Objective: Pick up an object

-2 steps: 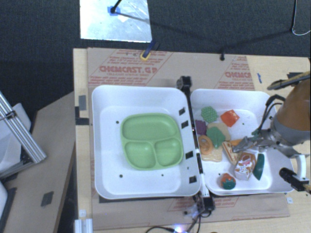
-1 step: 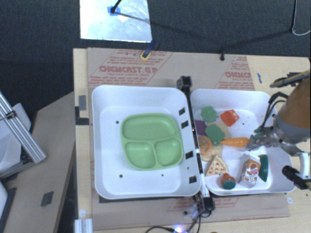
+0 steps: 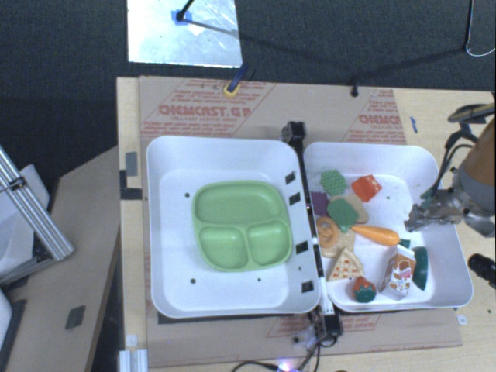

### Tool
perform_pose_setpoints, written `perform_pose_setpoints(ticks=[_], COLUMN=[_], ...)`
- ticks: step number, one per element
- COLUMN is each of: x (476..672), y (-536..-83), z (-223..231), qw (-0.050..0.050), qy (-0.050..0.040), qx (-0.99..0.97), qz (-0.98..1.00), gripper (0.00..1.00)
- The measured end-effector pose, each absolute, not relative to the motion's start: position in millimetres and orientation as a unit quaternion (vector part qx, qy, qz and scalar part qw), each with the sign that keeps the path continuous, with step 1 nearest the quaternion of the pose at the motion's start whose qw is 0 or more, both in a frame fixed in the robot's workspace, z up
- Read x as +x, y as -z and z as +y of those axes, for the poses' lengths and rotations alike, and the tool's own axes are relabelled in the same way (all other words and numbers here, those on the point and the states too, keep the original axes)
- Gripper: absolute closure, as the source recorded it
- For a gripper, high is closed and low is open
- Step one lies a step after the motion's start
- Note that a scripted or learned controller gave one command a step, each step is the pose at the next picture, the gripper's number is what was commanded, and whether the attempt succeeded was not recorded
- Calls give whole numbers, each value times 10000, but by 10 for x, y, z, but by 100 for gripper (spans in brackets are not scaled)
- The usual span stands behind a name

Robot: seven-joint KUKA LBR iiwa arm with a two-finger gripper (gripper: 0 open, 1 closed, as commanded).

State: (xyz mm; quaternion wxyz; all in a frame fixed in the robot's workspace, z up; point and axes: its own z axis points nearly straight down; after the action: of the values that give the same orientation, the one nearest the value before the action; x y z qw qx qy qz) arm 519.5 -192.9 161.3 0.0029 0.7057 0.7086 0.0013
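Nearest the lens, along the right bin's point(image 3: 446, 231) front wall, sit a red-and-green toy point(image 3: 363, 290) and a small milk carton point(image 3: 399, 274), with a pizza slice point(image 3: 346, 265) behind them. My gripper point(image 3: 425, 217) hangs over that bin's right side; whether it is clenched or released I cannot tell. Closest to me is the carrot point(image 3: 375, 234), just left of my hand, its long axis pointing roughly toward me, so I judge I'd close across it.
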Motion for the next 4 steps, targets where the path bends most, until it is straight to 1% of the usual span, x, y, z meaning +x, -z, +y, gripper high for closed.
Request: perform_pose_setpoints(ticks=[1, 2, 3, 4], x=[5173, 5182, 5283, 5400], y=[-2249, -2246, -2301, -2388], z=[-1913, -1914, -1482, -917], qw=[40, 15, 12, 8], qy=[-19, -7, -12, -19], qx=[7054, 7056, 7041, 7032], qz=[7088, 7086, 7101, 7110], gripper=[100, 100, 100, 100])
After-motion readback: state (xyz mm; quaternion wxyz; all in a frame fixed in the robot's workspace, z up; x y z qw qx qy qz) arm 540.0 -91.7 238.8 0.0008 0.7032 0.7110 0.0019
